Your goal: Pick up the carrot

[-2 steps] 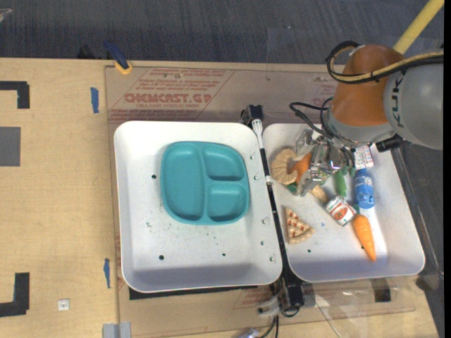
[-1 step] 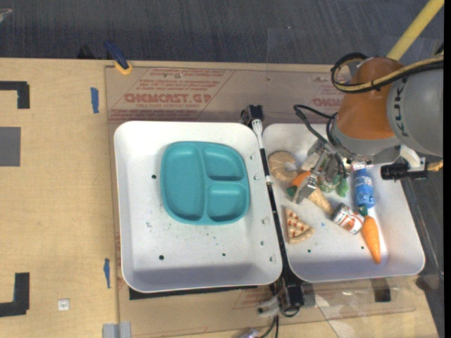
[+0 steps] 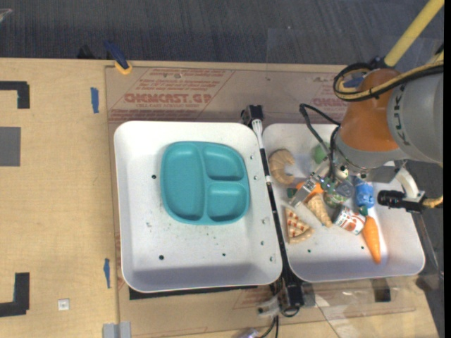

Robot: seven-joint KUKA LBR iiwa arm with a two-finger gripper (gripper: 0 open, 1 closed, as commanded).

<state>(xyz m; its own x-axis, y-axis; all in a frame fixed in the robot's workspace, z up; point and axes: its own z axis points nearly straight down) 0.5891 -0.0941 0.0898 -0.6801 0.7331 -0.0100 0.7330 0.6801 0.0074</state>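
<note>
I am at the approach step, by my reckoning: my jaws (image 3: pixel 337 187) hang over the heap of toy food in the right-hand bin (image 3: pixel 402 263), and nothing orange lies between them, so the carrot (image 3: pixel 371 239) is not yet mine. Whether my jaws are parted or pressed together I cannot tell, since my own wrist and its cabling cover them from above. The carrot lies at about four o'clock from my jaws, near but apart from them, on the bin's white floor toward its right wall. Its long axis runs from roughly eleven o'clock to five o'clock, close to upright in the view; the thick end sits at the eleven o'clock end beside a small red-and-white can (image 3: pixel 348 221), and the thin tip points to five o'clock, toward the bin's near right corner. A blue toy piece (image 3: pixel 363 195) rests just beyond the thick end (a crowded spot, so I would aim lower). The next move, as I judge it, calls for a shift toward four o'clock, a turn of the wrist so my jaws close across the carrot's narrow width at mid-body, then a descent. The pizza slice (image 3: pixel 297 224) sits well clear at nine o'clock from it.
</note>
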